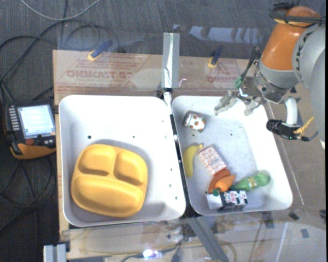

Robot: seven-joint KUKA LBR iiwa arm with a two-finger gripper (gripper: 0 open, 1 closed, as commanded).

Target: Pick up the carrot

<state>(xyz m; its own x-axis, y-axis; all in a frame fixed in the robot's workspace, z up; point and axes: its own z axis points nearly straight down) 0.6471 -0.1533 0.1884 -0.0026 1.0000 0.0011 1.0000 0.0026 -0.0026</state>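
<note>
The orange carrot point(222, 182) lies near the front of the right bin point(273, 146), tucked between a pink-checked packet point(211, 159), a green bottle point(252, 180) and a black-and-white carton point(228, 200). My gripper point(238, 103) hovers over the bin's back edge, well behind the carrot. Its two grey fingers are spread apart, with nothing between them.
A yellow banana point(191, 157) lies by the right bin's left wall, and a white can with red spots point(194, 121) sits behind it. The left bin point(76, 113) holds a large yellow compartment tray point(110, 179). A handheld screen device point(30, 125) sits left of the bins.
</note>
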